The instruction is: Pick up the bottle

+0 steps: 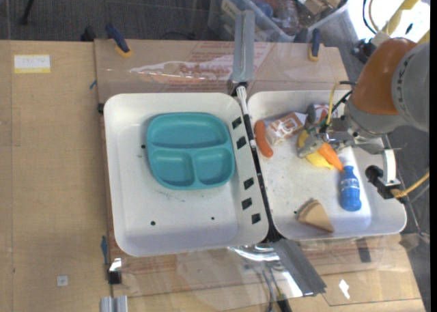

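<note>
We see the bottle (350,188) lying unlifted in the right bin (382,225) while the gripper (315,141), its grip impossible for us to judge, hovers near over a yellow-orange toy (324,157); the pick remains undone.

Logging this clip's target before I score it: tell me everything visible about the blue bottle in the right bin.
The bottle is small, blue, plastic-looking, with a white cap at its upper end and a pale label band. It lies on its side on the floor of the right bin, near the right wall, roughly along the bin's depth. The gripper is up-left of it, apart from it, over the yellow and orange items. Nothing visibly touches the bottle except the bin.
</note>
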Motion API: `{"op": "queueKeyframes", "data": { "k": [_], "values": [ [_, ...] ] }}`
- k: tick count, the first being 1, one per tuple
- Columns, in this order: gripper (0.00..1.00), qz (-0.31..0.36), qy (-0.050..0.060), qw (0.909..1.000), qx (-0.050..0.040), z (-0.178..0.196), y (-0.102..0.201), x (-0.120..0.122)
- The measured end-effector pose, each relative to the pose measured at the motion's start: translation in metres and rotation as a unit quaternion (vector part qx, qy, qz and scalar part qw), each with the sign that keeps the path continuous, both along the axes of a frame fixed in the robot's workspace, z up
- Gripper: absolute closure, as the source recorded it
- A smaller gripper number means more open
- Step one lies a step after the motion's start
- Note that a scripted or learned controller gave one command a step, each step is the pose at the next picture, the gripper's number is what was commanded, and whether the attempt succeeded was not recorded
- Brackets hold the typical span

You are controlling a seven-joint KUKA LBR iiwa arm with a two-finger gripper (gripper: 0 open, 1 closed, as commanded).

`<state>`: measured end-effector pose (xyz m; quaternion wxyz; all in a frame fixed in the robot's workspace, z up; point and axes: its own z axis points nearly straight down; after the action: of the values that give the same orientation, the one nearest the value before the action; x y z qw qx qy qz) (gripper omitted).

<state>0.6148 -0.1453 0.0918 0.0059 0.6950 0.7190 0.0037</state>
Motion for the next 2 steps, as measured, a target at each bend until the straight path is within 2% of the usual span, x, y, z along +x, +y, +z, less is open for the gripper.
{"op": "queueKeyframes", "data": {
  "k": [1,2],
  "values": [
    [1.0,0.0,-0.003,1.0,0.0,0.012,0.0,0.002],
    [1.0,-0.016,0.005,0.9999,0.0018,0.094,0.08,0.012]
  ]
}}
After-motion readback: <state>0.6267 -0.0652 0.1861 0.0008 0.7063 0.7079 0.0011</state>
